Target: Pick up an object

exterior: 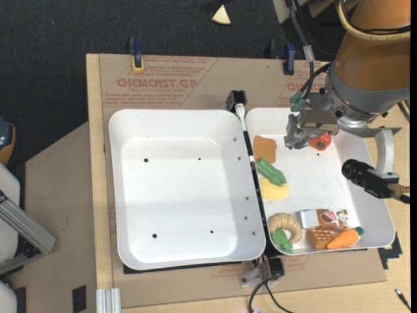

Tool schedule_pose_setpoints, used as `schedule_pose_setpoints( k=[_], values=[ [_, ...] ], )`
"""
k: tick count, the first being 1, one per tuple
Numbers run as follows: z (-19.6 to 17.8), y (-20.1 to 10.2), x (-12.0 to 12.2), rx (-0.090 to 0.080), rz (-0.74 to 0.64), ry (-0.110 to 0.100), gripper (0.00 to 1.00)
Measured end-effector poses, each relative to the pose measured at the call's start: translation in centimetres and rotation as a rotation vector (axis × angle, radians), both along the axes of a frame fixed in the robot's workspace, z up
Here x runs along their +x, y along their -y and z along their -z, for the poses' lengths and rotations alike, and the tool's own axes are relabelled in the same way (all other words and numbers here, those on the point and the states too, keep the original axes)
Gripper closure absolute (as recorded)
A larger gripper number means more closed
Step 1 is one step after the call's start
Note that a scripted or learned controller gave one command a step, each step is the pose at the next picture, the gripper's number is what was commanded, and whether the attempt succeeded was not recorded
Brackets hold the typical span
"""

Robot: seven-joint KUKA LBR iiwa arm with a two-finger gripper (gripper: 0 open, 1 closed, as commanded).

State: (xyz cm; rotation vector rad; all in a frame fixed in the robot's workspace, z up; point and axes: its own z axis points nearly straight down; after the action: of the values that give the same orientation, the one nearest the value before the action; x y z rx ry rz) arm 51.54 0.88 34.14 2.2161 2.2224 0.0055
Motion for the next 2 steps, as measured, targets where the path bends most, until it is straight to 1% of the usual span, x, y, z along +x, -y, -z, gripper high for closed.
schedule_pose_setpoints(
  k=[1,2],
  values=[
    [-14.4,-3.7,-0.1,0.003,-0.002,0.015,1.0],
    [-3.2,-8.2,-3.2,-0.001,-0.002,-0.018,1.0]
  ],
)
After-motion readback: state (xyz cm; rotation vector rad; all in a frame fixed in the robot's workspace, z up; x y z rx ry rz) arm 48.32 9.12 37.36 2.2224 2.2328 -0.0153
